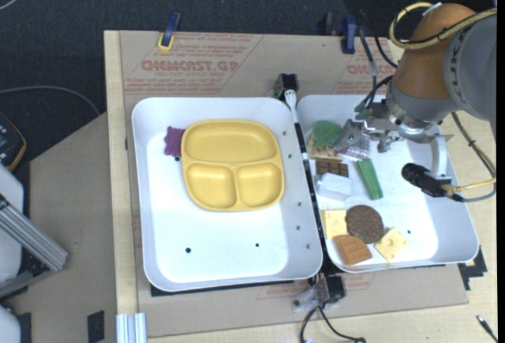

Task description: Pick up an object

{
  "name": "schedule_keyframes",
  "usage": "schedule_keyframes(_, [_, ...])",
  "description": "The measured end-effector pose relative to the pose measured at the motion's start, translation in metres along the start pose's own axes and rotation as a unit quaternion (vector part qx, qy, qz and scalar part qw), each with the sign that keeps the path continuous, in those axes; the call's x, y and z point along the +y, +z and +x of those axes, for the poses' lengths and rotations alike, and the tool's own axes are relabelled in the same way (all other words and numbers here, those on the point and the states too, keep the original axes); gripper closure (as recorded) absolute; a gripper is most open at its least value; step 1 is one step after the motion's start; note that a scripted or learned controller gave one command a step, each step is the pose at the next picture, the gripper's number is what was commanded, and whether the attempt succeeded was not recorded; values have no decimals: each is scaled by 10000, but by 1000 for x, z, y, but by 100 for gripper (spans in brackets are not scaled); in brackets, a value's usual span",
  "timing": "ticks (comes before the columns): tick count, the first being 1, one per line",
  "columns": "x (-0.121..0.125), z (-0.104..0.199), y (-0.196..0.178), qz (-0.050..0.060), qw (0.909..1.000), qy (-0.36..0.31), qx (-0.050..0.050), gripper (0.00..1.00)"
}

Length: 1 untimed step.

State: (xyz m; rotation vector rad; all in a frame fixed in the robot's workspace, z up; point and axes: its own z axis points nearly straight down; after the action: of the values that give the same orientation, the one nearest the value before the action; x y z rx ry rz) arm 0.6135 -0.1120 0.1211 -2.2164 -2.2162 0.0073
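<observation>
The arm (442,57), grey with an orange band, reaches over the right bin (450,231). Its gripper (357,138) hangs near the bin's upper left part, but I cannot tell its state. Beside it lie a soft green leaf-shaped piece (325,132), a green stick (368,178), a brown waffle-like block (332,169), a round brown patty (364,222), and flat yellow pieces (390,244) near the front rim. The right half of this bin has open white floor. In the left bin (221,255) a smooth yellow plate with three compartments (233,163) touches a small purple thing (173,140). Both bins stand on a brown board (213,61); a dark carpet lies around.
</observation>
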Motion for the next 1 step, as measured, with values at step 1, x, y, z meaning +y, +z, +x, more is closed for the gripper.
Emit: schedule_keyframes(1, [2,2,33,-40,10000,-4,22,0])
